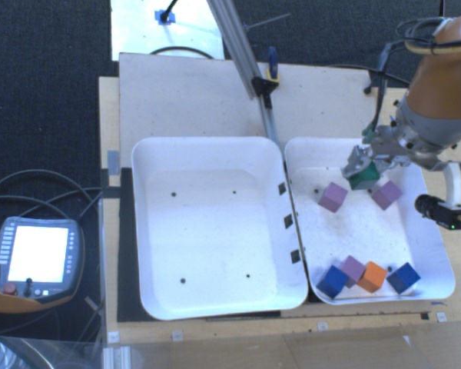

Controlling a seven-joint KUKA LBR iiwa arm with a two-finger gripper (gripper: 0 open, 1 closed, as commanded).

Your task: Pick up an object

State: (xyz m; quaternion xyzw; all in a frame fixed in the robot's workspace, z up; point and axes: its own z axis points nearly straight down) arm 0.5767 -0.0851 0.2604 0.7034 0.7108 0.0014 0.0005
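Hanging over the far part of the right shallow white bin (438, 279), reaching in from the right: the grey metal two-finger gripper (361, 170), closing its jaws on a small dark green block (363, 179), gripping it between the fingers just above the bin floor. Lying near it on the bin floor: one purple cube (333, 197) to the left, another purple cube (386, 195) to the right. Sitting clustered along the near wall: a blue cube (333, 280), a small purple cube (353, 268), an orange cube (373, 276) and a second blue cube (403, 277). Sitting alongside: the left shallow white bin (215, 206).
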